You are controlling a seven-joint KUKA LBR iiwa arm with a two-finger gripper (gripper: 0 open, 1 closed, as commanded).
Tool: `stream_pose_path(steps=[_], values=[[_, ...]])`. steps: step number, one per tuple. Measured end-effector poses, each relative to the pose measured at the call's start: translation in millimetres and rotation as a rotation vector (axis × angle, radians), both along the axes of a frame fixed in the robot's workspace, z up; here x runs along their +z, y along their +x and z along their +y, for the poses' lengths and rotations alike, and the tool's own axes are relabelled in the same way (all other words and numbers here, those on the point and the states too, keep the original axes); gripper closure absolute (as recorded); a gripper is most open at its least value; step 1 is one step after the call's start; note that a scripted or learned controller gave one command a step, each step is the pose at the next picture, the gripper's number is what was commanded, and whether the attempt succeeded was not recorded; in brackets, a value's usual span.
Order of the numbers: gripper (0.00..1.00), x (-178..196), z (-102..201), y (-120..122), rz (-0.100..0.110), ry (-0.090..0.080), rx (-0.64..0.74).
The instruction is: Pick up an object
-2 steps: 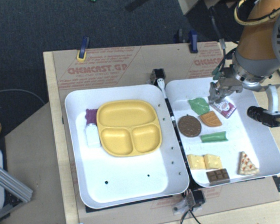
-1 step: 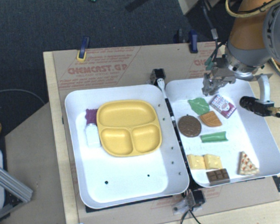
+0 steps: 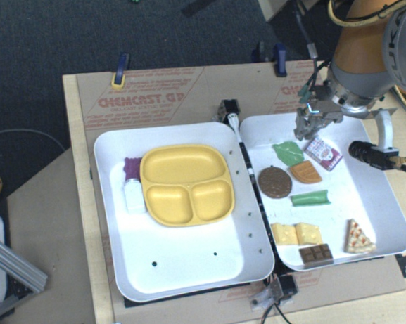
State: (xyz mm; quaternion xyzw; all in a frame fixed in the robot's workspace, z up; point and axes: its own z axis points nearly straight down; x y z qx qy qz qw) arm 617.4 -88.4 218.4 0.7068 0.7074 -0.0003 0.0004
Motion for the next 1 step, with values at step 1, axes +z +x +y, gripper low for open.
stream_pose_path(steps=[1], values=[[1.0, 1.6, -5.2, -16.1, 0.003, 0.001, -0.002]])
